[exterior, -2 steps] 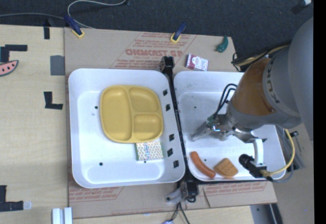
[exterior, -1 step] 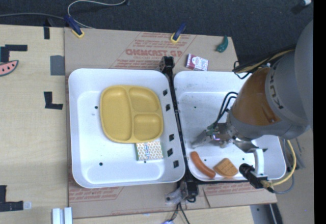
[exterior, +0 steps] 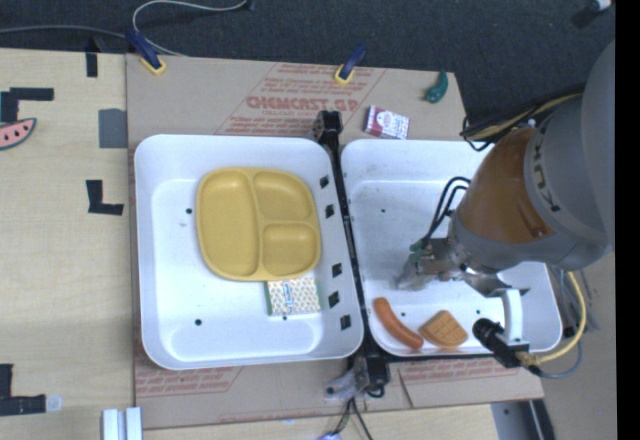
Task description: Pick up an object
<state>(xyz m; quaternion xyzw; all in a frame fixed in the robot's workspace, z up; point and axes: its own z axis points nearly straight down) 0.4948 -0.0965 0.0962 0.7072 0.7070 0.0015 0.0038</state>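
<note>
In the right bin (exterior: pixel 400 178) a reddish sausage (exterior: pixel 397 324) lies near the front wall, with a tan cracker-like piece (exterior: pixel 444 330) just to its right. My gripper (exterior: pixel 415 268) hangs over the middle of this bin, a little behind the sausage and apart from it. The arm's orange band covers much of the bin's right half. In the left bin (exterior: pixel 160 228) a yellow divided plate (exterior: pixel 258 223) lies flat, and a small patterned packet (exterior: pixel 293 297) rests against its front edge.
A small red-and-white box (exterior: pixel 385 122) lies on the cardboard behind the right bin, with a green clip (exterior: pixel 436 86) further back. Black clips line the divider (exterior: pixel 340 228) between the bins. Yellow clamps hold the cardboard's back edge.
</note>
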